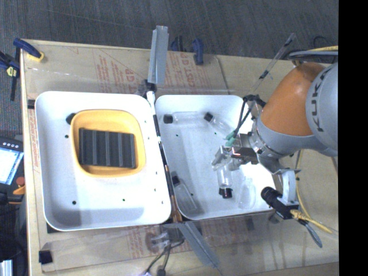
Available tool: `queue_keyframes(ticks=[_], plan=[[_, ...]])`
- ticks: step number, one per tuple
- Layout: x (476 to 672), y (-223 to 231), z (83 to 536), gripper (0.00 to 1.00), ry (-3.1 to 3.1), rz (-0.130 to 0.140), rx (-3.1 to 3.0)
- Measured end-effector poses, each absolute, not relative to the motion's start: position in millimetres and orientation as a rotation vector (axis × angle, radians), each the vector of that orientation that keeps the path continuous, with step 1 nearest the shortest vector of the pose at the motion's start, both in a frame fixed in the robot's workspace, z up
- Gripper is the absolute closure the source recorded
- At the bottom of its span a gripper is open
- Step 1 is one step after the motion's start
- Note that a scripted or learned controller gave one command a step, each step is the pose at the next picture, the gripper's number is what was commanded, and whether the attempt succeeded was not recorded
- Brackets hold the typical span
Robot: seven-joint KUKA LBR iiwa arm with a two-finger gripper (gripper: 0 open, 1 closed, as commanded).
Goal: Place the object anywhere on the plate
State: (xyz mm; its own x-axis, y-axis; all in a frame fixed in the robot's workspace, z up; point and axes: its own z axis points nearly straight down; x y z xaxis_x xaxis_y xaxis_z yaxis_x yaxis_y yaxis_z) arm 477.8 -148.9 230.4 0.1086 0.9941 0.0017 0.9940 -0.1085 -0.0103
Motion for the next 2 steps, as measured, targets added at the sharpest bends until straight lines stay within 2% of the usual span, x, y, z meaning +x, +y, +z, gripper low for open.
queue_keyframes(ticks=[1, 2], plan=[[520.7, -47.3, 237.1, 1.0, -2.277, 0.003, -2.161], [587.4, -14.1, 212.9, 1.0, -2.356, 0.006, -2.072]])
